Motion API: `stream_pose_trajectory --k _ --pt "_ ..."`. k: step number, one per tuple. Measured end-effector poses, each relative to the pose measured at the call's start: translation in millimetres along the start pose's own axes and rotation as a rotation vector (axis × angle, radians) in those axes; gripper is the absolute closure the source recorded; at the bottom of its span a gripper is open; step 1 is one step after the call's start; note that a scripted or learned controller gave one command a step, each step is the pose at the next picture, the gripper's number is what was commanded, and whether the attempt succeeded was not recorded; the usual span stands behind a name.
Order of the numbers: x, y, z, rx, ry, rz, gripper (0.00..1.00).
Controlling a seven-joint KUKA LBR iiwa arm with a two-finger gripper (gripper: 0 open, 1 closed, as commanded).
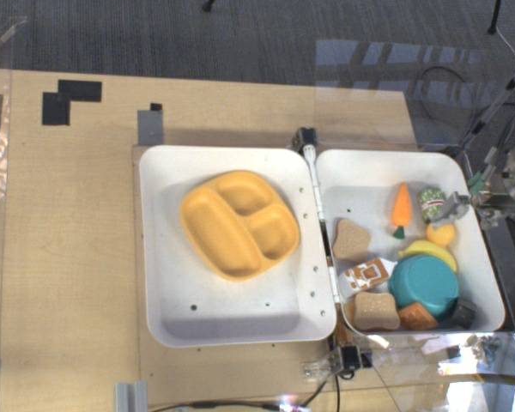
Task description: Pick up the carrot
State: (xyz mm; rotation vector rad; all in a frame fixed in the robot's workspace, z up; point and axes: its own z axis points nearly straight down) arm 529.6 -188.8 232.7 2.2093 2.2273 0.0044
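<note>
The carrot (401, 207) lay in the right bin (386, 166), toward its far right part, orange body pointing away from the camera and green top nearest the viewer. The gripper (476, 197) sat at the bin's right rim, at about three o'clock from the carrot and a little apart from it; whether its fingers were apart or together could not be told, as the metal there was too small and cluttered to read.

A clean pick would likely have meant coming over the carrot's thick middle, with the fingers straddling it across its width, then descending straight.

The small can (431, 202) stood just beside the carrot at three o'clock, between it and the gripper, and seemed the likeliest thing to be bumped. A yellow duck (441, 233) sat at four o'clock, a banana (427, 251) and a teal bowl (424, 285) at five to six, and a tan wedge (352, 239) at eight. The yellow plate (238, 223) in the left bin (167, 256) was well clear.
</note>
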Motion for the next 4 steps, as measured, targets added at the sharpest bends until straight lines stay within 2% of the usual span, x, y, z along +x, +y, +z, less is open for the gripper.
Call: stream_pose_trajectory --k 1,2,3,4 --pt "30.9 5.9 130.5 -0.016 -0.008 -0.228 0.0" --pt "13.2 58.6 145.3 -0.007 -0.001 -0.053 0.0" --pt "14.8 62.2 132.1 -0.016 -0.002 -0.059 1.0" --pt "105.3 67.7 34.1 -0.01 0.004 0.025 1.0"
